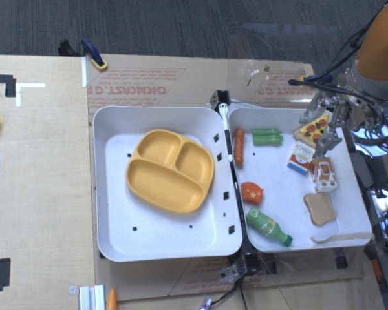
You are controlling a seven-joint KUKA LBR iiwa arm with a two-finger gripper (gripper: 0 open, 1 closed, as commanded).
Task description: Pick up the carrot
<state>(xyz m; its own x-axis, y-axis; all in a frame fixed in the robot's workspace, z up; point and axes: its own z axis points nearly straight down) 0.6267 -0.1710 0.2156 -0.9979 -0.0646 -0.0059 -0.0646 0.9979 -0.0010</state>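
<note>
The carrot (238, 146) is a slim orange-red stick. It lies lengthwise in the right bin (281, 183), close against that bin's left wall. My gripper (326, 141) hangs over the bin's far right part, above a pizza slice (310, 129) and a small carton (301, 159). It is well to the right of the carrot, with a green vegetable (267, 136) lying between them. Nothing shows in its grasp.
The right bin also holds a red fruit (251, 192), a green bottle (268, 227), a second carton (324, 175), a bread slice (319, 208) and a pale utensil (339, 238). A yellow divided plate (171, 170) sits in the left bin (110, 192).
</note>
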